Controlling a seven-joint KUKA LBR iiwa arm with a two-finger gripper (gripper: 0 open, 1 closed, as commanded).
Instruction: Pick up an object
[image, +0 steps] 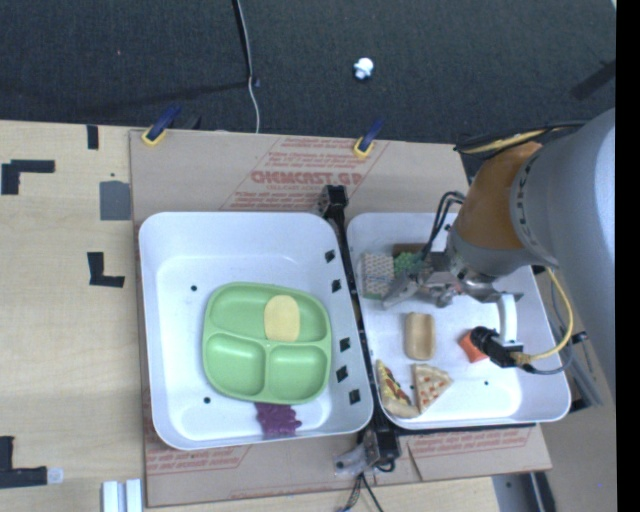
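- Claw (402, 290) is low in the right bin (535, 405); spread or pinched, I cannot tell.
- Green toy (407, 262) and waffle piece (377, 271) sit just beside it, likely targets.

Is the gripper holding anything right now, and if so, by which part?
Cannot be told. The gripper is low in the right bin, at the waffle-like piece and green item, but no object shows between its fingers.
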